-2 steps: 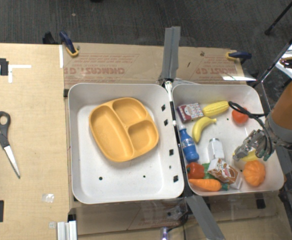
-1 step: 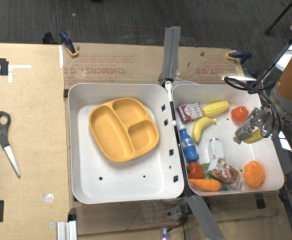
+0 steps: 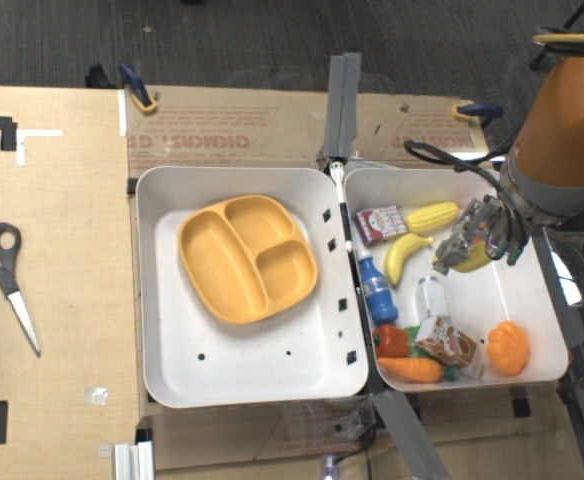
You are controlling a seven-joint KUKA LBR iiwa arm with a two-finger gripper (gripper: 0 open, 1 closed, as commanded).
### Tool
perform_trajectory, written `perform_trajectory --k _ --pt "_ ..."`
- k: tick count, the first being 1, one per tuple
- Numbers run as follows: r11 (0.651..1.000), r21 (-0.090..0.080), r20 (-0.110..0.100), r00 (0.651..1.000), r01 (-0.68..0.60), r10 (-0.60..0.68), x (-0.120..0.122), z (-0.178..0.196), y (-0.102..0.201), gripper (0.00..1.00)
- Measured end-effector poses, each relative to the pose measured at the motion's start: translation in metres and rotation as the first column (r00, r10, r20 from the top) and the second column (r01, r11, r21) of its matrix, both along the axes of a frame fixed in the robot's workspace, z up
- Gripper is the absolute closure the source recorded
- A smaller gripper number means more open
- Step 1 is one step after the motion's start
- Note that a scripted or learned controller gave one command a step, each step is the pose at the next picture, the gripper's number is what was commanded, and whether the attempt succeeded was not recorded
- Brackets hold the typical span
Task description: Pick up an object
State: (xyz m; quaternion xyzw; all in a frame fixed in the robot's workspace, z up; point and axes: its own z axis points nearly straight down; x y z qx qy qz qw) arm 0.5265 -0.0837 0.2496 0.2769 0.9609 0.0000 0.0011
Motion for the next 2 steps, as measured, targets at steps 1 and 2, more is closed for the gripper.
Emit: perform_trajectory --k 1,2 --pt "0.963 -0.001 0.001 0.963 -0.271 0.271 0.0776 -0.1431 -0.0268 1.0" --pt "0.963 0.0 0.001 0.963 -0.271 0.271 0.0776 -0.143 -0.0269 0.0"
